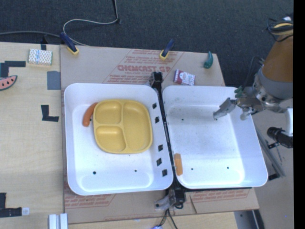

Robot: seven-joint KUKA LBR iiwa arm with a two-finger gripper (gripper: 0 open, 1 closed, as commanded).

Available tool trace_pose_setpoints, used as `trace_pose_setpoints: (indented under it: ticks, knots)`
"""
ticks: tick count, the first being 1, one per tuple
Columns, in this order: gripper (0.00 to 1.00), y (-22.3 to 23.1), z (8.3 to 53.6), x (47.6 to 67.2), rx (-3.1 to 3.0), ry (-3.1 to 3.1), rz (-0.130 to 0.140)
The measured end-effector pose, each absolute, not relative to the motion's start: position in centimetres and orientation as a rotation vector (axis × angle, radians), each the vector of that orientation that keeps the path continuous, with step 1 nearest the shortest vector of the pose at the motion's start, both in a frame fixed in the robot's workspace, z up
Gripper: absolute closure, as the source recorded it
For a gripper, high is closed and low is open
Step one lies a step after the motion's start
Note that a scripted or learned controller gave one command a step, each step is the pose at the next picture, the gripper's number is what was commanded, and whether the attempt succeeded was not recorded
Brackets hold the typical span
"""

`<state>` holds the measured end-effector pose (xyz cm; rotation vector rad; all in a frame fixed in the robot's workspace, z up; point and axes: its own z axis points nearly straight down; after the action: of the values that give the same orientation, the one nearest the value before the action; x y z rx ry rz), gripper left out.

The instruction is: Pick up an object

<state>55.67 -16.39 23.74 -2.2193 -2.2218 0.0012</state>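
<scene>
Item: my tool (224,110). Position: over the upper right part of the right bin (248,173), just off its floor. Fingers: a grey tip points left; spread cannot be told. Nothing seen between them.

Item: small orange piece (177,164). Well below and left of my tool, against the right bin's left wall.

Item: yellow divided plate (123,126). Far left of my tool, in the left bin (78,173); an orange sausage-shaped object (87,114) touches its far rim.

Progress: nothing lifted. Choosing, reaching, closing and raising all remain, by my judgement.
</scene>
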Motion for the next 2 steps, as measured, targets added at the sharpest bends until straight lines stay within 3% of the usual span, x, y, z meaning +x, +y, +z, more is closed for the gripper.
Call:
trace_pose_setpoints:
  ticks: [1,2]
  knots:
    - [0.00,-11.2,16.9,57.0,-2.217,-2.222,0.002]
    - [0.00,-9.8,8.6,59.1,-2.222,-2.224,-0.002]
